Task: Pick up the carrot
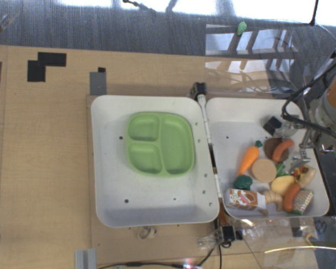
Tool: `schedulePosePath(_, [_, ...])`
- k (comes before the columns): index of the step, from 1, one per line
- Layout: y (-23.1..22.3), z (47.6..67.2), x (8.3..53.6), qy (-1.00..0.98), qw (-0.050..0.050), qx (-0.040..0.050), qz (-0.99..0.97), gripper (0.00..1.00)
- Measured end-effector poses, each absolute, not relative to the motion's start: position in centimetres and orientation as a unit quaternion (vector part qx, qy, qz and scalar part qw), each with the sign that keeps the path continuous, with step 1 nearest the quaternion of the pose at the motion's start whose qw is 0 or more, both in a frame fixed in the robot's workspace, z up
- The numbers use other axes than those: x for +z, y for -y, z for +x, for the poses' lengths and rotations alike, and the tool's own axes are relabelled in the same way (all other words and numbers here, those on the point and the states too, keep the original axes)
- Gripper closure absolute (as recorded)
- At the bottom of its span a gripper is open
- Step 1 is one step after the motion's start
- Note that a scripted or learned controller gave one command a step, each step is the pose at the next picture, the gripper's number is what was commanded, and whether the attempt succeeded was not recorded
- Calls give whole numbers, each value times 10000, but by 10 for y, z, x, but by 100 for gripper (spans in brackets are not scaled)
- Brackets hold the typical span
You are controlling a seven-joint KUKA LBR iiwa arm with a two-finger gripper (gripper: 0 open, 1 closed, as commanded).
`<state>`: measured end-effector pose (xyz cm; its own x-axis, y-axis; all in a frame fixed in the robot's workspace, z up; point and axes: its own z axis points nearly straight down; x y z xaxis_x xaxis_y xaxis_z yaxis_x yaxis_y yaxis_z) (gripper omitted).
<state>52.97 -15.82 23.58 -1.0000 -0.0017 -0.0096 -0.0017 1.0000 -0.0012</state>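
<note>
Camera view, near edge first: loose cables (pixel 224 237) lie on the tabletop (pixel 39 167) below the two white bins. In the near part of the right bin (pixel 229 116), a small printed carton (pixel 243 199) lies on its side along the front wall, with a dark green broccoli piece (pixel 243 181) just behind it and a cluster of toy foods crowded toward the right wall; they look scattered, not arranged, probably so that the pick must be made from clutter. The carrot (pixel 248 158) lies flat on the bin floor at the left margin of this cluster, just beside a round tan disc (pixel 264 170) and apart from the bin's left wall. Its long axis runs diagonally: the pointed orange tip aims near and left toward the broccoli piece, the green top (pixel 258 144) far and right. The left bin (pixel 101 167) holds a green divided plate (pixel 159 143), upright and roughly centred. The arm (pixel 330 102) enters at the right edge above the far right of the right bin; the gripper's state cannot be told from this view. The carrot's left flank appears clear for an approach.
</note>
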Motion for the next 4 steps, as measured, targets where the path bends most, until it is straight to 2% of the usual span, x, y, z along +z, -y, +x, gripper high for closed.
schedulePosePath(1, [155, 559, 94, -10000, 82, -12, -54, 0])
schedulePosePath(2, [131, 567, 90, -9951, 78, -3, 986, 0])
schedulePosePath(3, [130, 571, 104, -9954, 133, -4, 950, 100])
schedulePosePath(4, [129, 571, 103, -9954, 129, -3, 948, 0])
